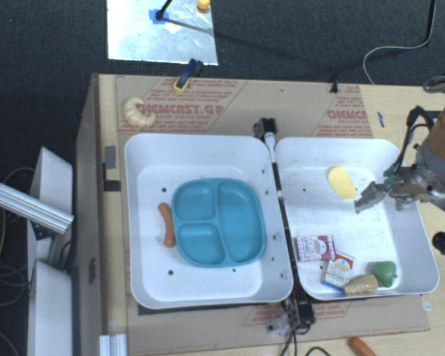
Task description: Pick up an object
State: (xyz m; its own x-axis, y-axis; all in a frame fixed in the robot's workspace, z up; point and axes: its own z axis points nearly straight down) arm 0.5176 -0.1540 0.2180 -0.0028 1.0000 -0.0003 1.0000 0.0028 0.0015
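My gripper [386, 199] hangs over the right bin [411, 236], near its right side, with its fingers spread open and nothing between them. A yellow lemon-like object [341, 182] lies just left of the left fingertip [366, 198], apart from it. Toward the bin's front lie a red and white box [314, 248], a small carton [335, 271], a beige piece [360, 284] and a green pepper [384, 273]. The left bin [144, 273] holds a blue divided plate [217, 221] and an orange sausage [167, 225] beside it.
A black divider clip [267, 130] sits where the two bins meet at the back. A cream curled object [139, 110] and a blue and yellow tool [186, 76] lie on the cardboard behind the left bin. An orange item [361, 345] lies at the front edge.
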